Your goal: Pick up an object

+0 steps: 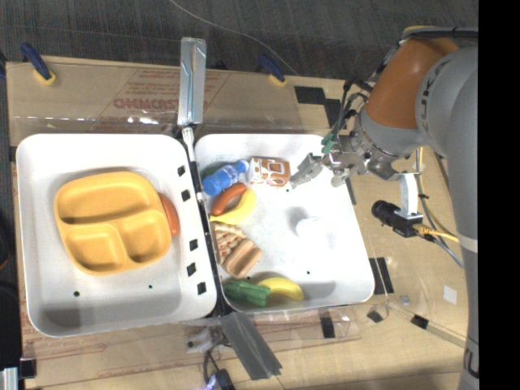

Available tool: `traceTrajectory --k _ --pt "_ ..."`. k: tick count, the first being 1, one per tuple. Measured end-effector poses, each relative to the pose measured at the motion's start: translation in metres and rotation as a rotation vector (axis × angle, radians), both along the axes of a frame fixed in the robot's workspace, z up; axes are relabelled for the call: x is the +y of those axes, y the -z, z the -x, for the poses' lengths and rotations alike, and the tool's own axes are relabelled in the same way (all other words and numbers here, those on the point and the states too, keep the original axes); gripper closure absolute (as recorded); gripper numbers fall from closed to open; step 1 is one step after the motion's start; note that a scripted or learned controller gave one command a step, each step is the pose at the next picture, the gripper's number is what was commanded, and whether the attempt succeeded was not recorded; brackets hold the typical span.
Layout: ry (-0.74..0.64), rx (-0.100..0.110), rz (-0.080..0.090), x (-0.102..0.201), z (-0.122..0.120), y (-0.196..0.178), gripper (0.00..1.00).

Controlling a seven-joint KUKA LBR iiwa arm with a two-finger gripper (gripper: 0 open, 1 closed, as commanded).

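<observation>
The grey arm with its orange band reaches in at the right of the frame, and the hand hovers over the upper part of the right-hand white bin; whether it is open or closed I cannot tell. Just left of it lies a small orange-and-white printed packet, long axis running left to right, nearly level. A sound approach, I judge: drop straight down and close across the packet's short side, clear of the blue plastic bottle lying left of it.
</observation>
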State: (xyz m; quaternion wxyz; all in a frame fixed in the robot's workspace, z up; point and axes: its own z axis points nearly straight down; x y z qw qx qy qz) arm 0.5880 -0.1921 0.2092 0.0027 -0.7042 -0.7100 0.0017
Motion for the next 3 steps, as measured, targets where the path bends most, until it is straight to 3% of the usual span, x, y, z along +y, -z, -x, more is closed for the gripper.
traceTrajectory --k 1,2,3 --pt "-0.026 -0.005 0.002 -0.018 -0.016 -0.037 0.0" --pt "0.131 0.0 0.002 -0.02 0.034 -0.045 0.0" --pt "-0.026 0.006 -0.002 -0.011 0.081 0.082 0.0"
